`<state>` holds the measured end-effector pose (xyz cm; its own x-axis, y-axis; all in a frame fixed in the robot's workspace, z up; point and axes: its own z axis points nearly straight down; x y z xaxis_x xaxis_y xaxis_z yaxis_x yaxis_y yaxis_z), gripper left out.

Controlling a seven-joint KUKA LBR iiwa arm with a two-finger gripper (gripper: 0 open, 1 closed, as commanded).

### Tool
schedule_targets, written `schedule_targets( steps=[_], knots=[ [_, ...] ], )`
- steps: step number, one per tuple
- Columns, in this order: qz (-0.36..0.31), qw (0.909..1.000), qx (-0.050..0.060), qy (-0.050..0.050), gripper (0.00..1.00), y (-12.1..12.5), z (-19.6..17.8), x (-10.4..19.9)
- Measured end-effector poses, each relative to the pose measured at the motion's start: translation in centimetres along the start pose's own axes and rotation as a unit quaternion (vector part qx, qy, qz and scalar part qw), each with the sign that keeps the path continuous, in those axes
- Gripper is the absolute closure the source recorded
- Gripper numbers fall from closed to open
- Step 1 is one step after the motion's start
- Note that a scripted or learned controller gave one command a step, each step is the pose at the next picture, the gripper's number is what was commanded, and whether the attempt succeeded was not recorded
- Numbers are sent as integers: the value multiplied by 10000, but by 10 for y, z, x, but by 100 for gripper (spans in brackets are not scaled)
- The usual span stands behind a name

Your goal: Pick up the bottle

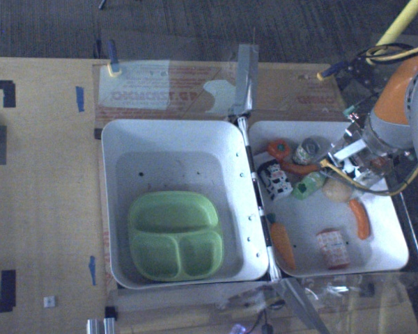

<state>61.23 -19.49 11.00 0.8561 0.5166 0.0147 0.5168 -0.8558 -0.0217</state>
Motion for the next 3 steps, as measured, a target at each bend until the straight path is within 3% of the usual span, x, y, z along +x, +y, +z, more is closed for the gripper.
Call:
schedule_targets(
  steps=[1, 2, 3],
  knots=[
    [1431, 9896, -102, -59, 0, -50, 26, 11],
    [1404, 9900, -91, -71, 100, -50, 18, 13],
    [1403, 9900, -89, -72, 0, -51, 18, 13]
  ],
)
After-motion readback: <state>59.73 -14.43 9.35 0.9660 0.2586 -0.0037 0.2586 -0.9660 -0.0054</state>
